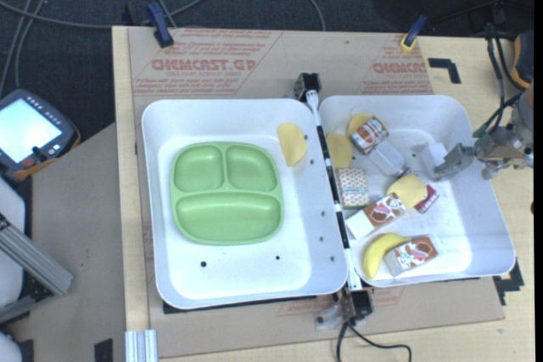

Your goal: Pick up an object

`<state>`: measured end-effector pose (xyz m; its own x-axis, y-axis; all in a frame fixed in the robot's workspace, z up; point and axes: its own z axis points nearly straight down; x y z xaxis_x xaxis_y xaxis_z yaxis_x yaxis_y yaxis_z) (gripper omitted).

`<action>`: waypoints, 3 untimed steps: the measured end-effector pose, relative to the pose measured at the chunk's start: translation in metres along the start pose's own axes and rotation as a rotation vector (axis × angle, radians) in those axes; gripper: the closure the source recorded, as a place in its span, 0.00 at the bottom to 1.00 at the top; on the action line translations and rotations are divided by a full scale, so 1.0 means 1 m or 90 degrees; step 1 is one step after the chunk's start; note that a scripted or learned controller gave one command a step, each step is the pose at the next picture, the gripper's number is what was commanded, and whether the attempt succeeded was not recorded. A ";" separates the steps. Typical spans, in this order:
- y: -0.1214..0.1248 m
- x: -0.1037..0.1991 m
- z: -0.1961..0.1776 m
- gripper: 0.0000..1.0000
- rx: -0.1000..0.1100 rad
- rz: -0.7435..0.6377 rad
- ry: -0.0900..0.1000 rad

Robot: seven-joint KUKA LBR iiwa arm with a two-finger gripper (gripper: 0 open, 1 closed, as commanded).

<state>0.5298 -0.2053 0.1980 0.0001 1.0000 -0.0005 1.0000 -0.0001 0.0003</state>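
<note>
The right bin (488,220) holds several small objects: a banana (378,253), a brown and white packet (414,253), a red and white packet (386,210), a yellow block (409,189), a patterned packet (352,186), a brown striped can (369,133), a yellow wedge (339,151) and a clear plastic piece (389,157). My gripper (438,158) reaches in from the right, low over the bin's upper right part. It is open, and bare bin floor shows between its grey fingers. The yellow block lies just left of and below it.
The left bin (161,267) bears a green divided plate (227,192) and a yellow piece (293,143) near its right wall. A ridge (331,199) separates the bins. Blue clamps (159,23) hold the cardboard board. A cable lies behind the bench.
</note>
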 end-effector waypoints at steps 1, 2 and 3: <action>0.013 0.017 0.114 0.00 0.001 -0.001 0.001; 0.013 0.017 0.104 1.00 0.000 0.000 0.001; 0.074 0.071 0.114 1.00 0.001 -0.001 0.001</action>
<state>0.6042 -0.1345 0.0843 -0.0014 1.0000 0.0013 1.0000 0.0014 -0.0008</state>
